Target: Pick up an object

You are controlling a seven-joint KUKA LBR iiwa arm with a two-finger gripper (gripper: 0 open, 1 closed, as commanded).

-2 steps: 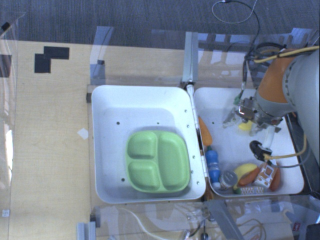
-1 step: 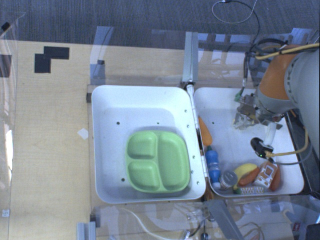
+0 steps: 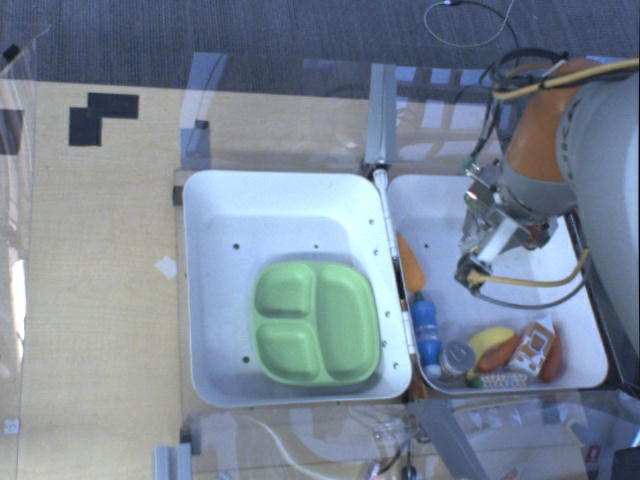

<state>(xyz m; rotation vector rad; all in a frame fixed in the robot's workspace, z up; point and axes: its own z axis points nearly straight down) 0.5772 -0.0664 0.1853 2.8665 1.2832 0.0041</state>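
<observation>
My gripper (image 3: 482, 230) hangs over the bare upper middle of the right bin (image 3: 440, 200), below the orange band of the arm. Nothing shows held in it. Along the right bin's left wall lies an orange carrot-shaped piece (image 3: 409, 263), with a blue bottle (image 3: 425, 328) below it. In the near end of that bin sit a grey can (image 3: 459, 356), a yellow fruit (image 3: 490, 341), an orange piece (image 3: 500, 354) and an orange-and-white carton (image 3: 537, 346). All of these lie nearer the front than the gripper.
The left bin (image 3: 225, 218) holds a green divided plate (image 3: 316, 320) in its near half. A metal divider (image 3: 378, 118) stands between the bins at the back. The arm's grey body (image 3: 605, 168) covers the right bin's right side.
</observation>
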